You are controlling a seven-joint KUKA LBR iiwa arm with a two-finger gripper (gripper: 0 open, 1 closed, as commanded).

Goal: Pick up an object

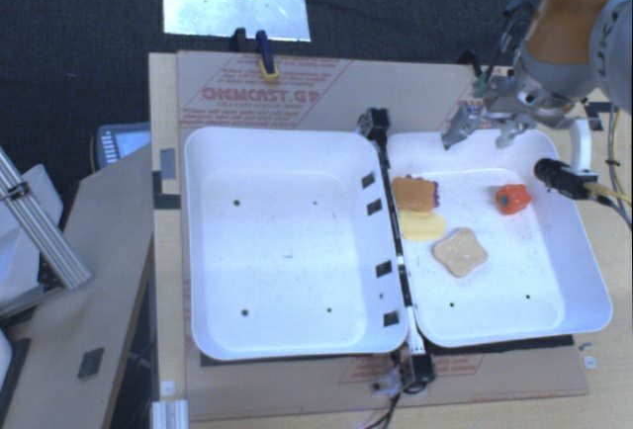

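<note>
Fingers (457, 132) above, apart from toast (460, 252)

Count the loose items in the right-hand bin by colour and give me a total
Orange-brown: 1, the flat orange-brown block with a purple edge
Yellow: 1, the pale yellow flat piece
Tan: 1, the tan toast-shaped slice
Red-orange: 1, the small red-orange rounded piece with a green tip
Total: 4, all in the right white bin
</note>
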